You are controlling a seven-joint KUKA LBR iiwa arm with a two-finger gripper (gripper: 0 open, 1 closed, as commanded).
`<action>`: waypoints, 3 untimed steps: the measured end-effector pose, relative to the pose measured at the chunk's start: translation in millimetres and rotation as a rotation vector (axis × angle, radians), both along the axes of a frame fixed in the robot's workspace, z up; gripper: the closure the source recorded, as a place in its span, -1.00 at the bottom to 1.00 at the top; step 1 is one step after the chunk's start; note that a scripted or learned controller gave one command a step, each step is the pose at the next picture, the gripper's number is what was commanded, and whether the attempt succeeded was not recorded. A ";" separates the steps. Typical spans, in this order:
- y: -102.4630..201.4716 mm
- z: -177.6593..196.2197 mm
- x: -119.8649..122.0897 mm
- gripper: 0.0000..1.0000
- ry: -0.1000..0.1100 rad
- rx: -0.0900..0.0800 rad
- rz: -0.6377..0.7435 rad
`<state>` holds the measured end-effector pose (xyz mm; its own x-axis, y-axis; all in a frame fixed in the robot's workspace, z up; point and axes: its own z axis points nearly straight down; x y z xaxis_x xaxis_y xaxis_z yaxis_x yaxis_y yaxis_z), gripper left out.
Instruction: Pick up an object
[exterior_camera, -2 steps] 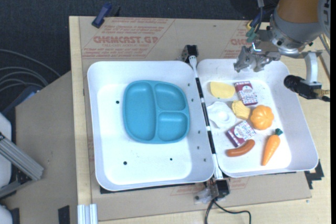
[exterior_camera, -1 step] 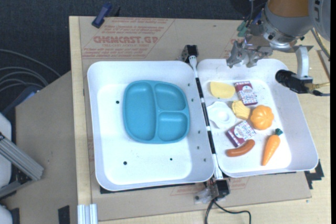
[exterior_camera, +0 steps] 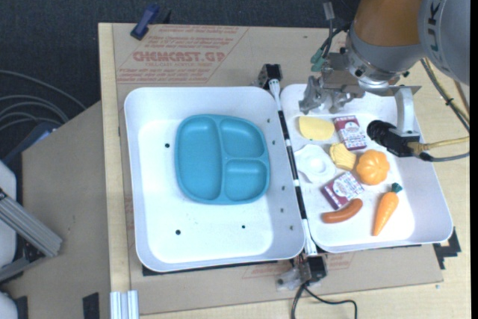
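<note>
Gripper [exterior_camera: 326,95] hangs at right bin's [exterior_camera: 437,213] upper-left corner, above yellow piece [exterior_camera: 317,128]; finger state impossible to tell; crowded toys risk a glancing miss or nudged maroon carton [exterior_camera: 349,133].

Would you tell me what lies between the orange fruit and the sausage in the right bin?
In the camera view, a small maroon packet lies between the orange fruit above and the sausage below, inside the right bin.

Brown bench [exterior_camera: 119,123]; two white bins: left [exterior_camera: 149,235], right [exterior_camera: 429,224].
</note>
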<state>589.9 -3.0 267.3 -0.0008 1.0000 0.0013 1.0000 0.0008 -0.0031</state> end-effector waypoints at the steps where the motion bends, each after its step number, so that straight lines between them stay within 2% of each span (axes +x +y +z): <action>1: -13.3 9.7 -27.2 1.00 0.000 -0.001 -0.001; 2: 3.3 11.5 -79.1 1.00 0.000 0.000 0.000; 3: -68.4 -5.3 -68.7 1.00 -0.001 -0.001 -0.001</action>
